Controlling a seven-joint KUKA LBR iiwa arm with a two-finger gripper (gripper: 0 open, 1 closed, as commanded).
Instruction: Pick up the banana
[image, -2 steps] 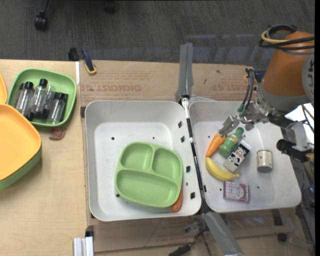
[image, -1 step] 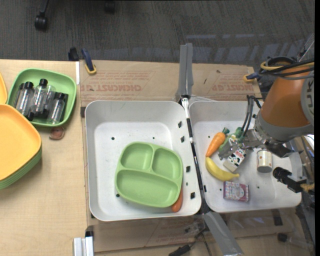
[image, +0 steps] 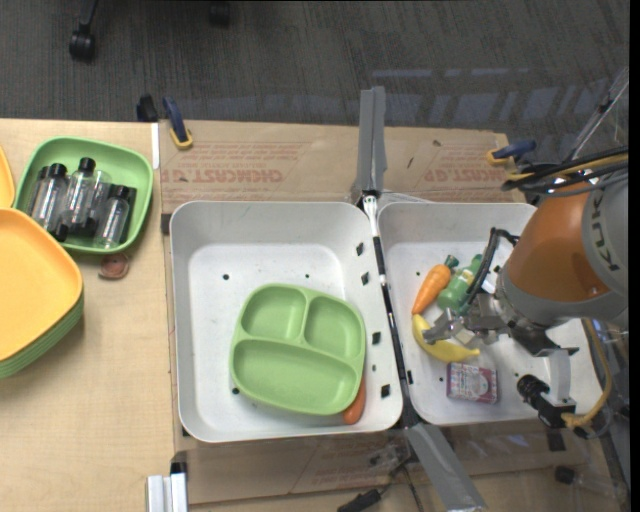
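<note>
Yellow banana (image: 447, 349) under the hand (image: 448, 328), grip unclear; cardboard (image: 240, 172) reads "CHEMCUT" inverted.

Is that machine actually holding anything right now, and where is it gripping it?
It cannot be told. The gripper is right at the banana in the right bin, beside a carrot, but the view is too small to show a hold.

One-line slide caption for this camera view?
KUKA arm's gripper low over the banana in the right bin, beside a carrot; green divided plate in the left bin.
</note>
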